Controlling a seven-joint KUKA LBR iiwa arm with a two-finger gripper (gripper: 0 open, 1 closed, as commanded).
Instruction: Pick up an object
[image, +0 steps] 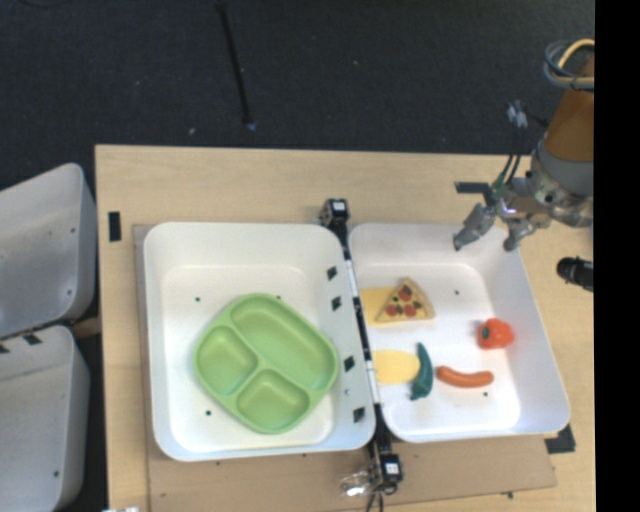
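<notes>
1. You had the gripper (493, 229) hovering over the far edge of the right bin (530, 330), near its far right corner, with the grey arm (565, 160) and its orange band reaching in from the right.
2. Its two fingers (470, 232) were spread apart, and nothing sat between them.
3. In the right bin, the toy pizza slice (402, 303) lay toward the left side, near the divider between the bins.
4. The red tomato (494, 334) rested close to the right wall, well apart from the pizza slice.
5. Nearer to you, the orange sausage (465, 378) lay flat, just right of the dark green pepper (421, 373).
6. The yellow piece (393, 367) sat just left of the green pepper, touching or nearly touching it.
7. In the left bin (165, 300), the green divided plate (264, 362) sat turned at an angle, with three compartments facing up.
8. Both bins stood side by side on the wooden bench (250, 180).
</notes>
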